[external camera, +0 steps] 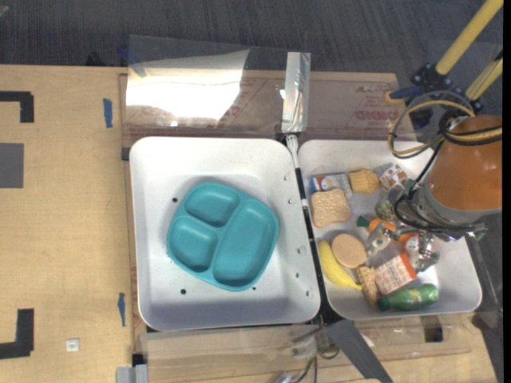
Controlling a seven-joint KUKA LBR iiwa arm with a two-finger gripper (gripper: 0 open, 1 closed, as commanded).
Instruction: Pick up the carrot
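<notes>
At the right of the frame we see the gripper low in the right bin, over the orange carrot among the food clutter, though we cannot tell how it is set.

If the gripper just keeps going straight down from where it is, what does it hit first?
Probably the carrot, the orange piece just below the gripper in the right bin, though depth is hard to judge from above.
</notes>
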